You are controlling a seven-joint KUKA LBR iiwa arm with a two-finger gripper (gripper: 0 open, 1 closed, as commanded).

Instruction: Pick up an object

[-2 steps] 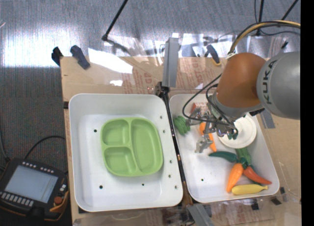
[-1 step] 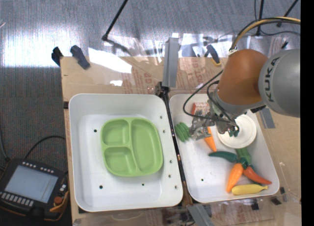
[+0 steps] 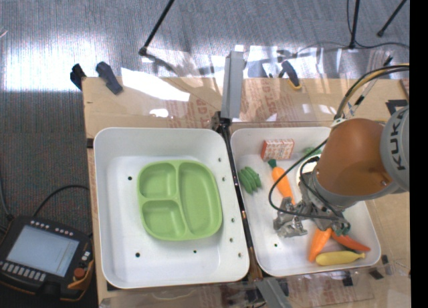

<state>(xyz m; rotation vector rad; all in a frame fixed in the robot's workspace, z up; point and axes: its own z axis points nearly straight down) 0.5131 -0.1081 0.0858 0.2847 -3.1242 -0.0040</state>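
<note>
My gripper [image 3: 292, 224] is low in the right bin [image 3: 257, 246], under the orange wrist band [image 3: 351, 160]. Its grey fingers point at the bin floor left of two carrots. One carrot [image 3: 282, 182] lies just above the gripper. Another carrot [image 3: 319, 244] and a third one [image 3: 349, 241] lie at its right, with a yellow banana [image 3: 340, 258] below them. A green pepper-like piece [image 3: 251, 179] sits near the bin's left wall. A small orange box [image 3: 277, 149] lies at the back. I see nothing clearly between the fingers.
The left bin [image 3: 114, 260] holds a green divided plate [image 3: 179, 199]. A handheld control pendant [image 3: 40, 253] lies on the floor at the lower left. Cables loop around the wrist over the right bin.
</note>
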